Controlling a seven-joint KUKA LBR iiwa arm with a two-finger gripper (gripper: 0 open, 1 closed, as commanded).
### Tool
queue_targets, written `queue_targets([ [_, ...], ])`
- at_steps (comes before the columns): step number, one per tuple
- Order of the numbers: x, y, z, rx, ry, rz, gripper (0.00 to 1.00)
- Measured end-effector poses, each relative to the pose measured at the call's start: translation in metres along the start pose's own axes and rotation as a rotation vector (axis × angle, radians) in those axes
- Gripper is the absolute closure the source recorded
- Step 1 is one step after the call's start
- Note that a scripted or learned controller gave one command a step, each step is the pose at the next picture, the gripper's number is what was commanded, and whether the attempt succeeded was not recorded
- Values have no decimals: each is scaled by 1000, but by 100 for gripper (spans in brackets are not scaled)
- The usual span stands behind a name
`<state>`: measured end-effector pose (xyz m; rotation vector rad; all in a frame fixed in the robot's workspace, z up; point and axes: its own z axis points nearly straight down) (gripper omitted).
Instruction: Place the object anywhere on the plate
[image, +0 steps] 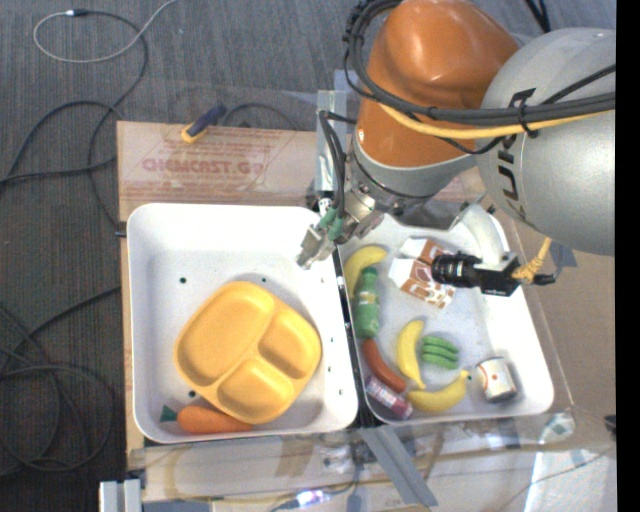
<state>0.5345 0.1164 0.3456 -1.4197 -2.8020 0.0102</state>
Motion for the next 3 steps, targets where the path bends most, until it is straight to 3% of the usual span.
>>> queue_targets([
  [1, 0, 0, 0, 0, 0, 0, 0],
  [2, -1, 2, -6, 6, -3, 0, 100],
  [3, 9, 9, 32, 2, 1, 313, 100],
])
